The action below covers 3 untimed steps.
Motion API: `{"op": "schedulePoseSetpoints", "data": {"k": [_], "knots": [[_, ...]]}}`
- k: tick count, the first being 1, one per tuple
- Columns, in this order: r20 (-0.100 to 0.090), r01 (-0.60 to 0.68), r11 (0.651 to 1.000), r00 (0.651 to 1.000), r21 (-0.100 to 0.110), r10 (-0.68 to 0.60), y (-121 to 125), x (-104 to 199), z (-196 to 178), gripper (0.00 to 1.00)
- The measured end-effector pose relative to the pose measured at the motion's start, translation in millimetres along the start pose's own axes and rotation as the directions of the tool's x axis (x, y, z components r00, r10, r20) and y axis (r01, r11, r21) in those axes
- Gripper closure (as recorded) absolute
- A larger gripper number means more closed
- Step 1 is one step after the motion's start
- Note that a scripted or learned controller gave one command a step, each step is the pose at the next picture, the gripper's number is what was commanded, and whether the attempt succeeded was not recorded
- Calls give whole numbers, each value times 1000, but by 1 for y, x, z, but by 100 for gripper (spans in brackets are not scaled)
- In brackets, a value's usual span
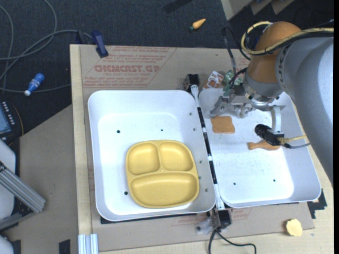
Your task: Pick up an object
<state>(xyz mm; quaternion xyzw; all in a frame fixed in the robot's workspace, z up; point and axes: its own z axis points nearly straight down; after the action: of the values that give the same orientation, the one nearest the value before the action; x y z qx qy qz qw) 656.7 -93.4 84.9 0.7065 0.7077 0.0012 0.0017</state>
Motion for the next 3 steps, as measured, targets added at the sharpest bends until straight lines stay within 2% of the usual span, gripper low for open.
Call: {"op": "schedulePoseSetpoints", "data": {"k": [1, 2, 3], "knots": [[-1, -3, 1000, 1000, 8, 3, -30, 1, 0, 0], [0, 0, 1000, 1000, 0, 0, 4, 2, 0, 0], [-1, -3, 1000, 1000, 8, 3, -32, -1, 0, 0]]}}
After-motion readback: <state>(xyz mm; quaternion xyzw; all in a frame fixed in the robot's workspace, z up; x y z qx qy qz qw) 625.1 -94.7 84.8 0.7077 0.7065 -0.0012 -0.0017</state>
